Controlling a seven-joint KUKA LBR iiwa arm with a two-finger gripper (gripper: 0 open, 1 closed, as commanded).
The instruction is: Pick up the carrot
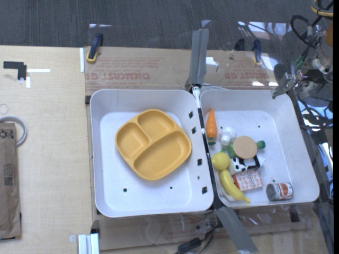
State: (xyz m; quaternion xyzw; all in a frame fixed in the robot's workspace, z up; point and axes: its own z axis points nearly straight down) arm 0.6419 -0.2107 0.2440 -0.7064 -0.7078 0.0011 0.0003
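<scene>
White plastic walls are my first worry: the carrot (211, 124) lies in the right bin (296, 142), hard against the divider beside the left bin (106, 157), so a finger could strike that wall and skid off. My gripper (286, 83) hangs at the right bin's far corner; whether its fingers are spread or clenched I cannot tell. Counting down: two bins, one yellow plate (153, 143), one banana (231, 186), one carrot, one can (279, 191), one lemon (221, 161).
</scene>
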